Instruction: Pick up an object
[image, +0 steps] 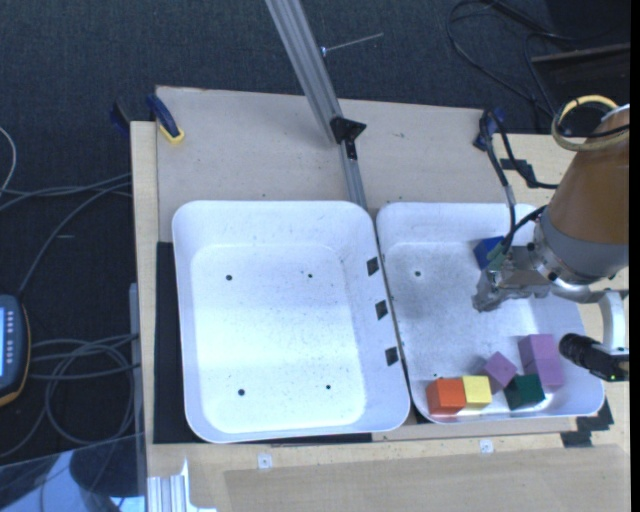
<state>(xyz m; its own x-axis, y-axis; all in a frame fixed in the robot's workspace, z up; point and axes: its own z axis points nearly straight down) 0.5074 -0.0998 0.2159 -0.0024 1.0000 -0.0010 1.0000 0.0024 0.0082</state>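
Several small blocks lie bunched in the front corner of the right bin (430, 250): an orange block (447, 394), a yellow block (477, 389), a small purple block (500, 368), a dark green block (523, 392) and a pale purple block (543, 358). My gripper (495, 292) hangs over the middle-right of this bin, behind the blocks and apart from them. A blue piece (489, 250) shows at the gripper's upper edge; I cannot tell whether it is a loose object or part of the arm. Nothing is visibly held.
The left bin (270, 320) stands beside the right one, with small black clips (381, 309) along the shared edge. A slanted metal rod (320, 90) crosses the back of the bench. The orange-banded arm (595, 200) covers the right bin's far right side. Cables lie on the floor at left.
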